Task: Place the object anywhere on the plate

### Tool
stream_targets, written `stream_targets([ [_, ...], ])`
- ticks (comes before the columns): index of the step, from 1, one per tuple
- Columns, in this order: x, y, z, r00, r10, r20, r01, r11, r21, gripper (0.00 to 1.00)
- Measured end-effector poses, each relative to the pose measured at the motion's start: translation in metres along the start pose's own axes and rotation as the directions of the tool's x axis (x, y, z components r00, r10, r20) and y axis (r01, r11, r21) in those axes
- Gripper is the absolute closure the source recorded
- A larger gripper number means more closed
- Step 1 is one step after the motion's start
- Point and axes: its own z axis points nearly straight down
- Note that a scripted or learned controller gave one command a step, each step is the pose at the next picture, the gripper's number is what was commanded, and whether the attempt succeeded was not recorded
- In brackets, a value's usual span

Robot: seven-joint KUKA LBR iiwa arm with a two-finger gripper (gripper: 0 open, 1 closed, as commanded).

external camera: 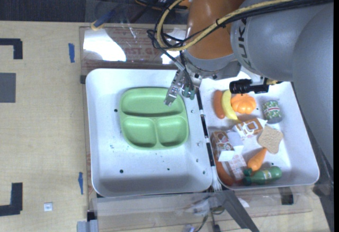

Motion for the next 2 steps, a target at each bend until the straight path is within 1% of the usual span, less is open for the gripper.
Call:
stream_targets([
  [1, 0.0437, 0.0245, -0.0275, 0.996, -0.084, -0.003, 0.084, 0.996, 0.001, 1.0],
  [2, 0.0437, 0.0245, -0.0275, 0.996, -0.084, -0.003, 0.084, 0.997, 0.001, 0.0],
])
